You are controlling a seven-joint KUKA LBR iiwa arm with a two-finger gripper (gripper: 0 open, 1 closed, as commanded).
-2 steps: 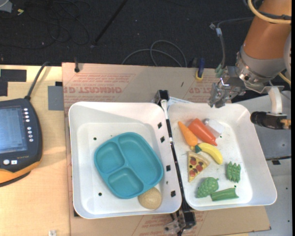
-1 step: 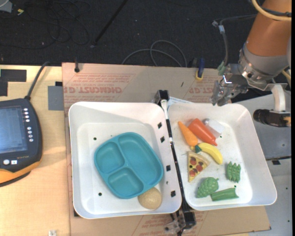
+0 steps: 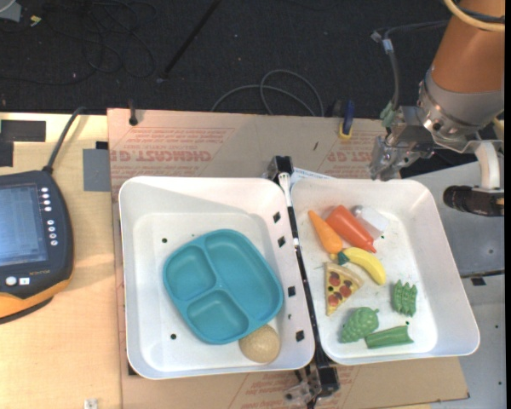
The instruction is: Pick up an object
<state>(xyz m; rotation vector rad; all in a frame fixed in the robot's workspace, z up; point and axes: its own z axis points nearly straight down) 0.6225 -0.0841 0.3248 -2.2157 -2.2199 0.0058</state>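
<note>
Camera view has my gripper (image 3: 390, 167) hovering upper right, finger state unclear, above the plastic toy-food bin (image 3: 450, 254) to choose.

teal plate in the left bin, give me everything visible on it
The teal plate is a rounded-rectangle divided tray, plastic by its look, with three compartments, nothing in them. It lies flat, right side up, turned at an angle, on the floor of the left bin. A tan round object touches or slightly overlaps its near corner.
</note>
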